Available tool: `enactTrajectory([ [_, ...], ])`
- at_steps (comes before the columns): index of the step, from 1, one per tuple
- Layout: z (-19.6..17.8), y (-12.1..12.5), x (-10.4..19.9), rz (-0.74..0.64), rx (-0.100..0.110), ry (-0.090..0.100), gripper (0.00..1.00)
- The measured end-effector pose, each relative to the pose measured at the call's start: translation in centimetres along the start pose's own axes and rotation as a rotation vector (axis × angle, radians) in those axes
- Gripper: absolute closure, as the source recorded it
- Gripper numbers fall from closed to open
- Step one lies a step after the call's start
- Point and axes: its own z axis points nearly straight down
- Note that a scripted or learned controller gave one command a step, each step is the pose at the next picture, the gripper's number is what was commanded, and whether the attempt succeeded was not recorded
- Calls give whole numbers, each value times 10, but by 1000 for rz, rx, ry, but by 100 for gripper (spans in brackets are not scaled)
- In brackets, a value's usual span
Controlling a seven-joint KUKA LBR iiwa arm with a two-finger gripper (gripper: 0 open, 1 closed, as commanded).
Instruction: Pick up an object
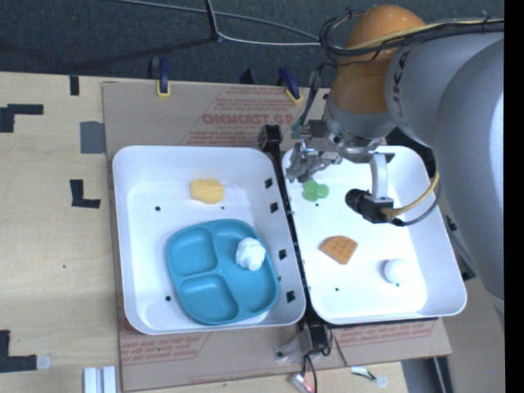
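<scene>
Camera view: hand (309, 164) above green object (314, 191)

Two white bins (131, 219) are being seen on a brown cardboard sheet (237, 121) with red lettering. A blue divided plate (205, 281), a white lump (250, 254) and a yellow piece (207, 191) are being shown; a green item (314, 191), an orange wafer (339, 249) and a white ball (395, 271) likewise.

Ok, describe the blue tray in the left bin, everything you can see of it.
The blue tray is a rounded, glossy divided plate that looks like plastic, with three compartments split by raised ridges. It lies flat on the floor of the left bin, towards its near edge. A white lumpy object sits on its right side. The yellow object lies apart from it, behind.
</scene>
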Motion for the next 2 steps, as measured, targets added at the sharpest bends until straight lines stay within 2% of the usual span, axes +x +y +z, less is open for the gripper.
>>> enactTrajectory([
  [1, -10, 14, 48, 0, 1, 0, 100],
  [2, -3, 30, 87, 1, 2, 0, 100],
])
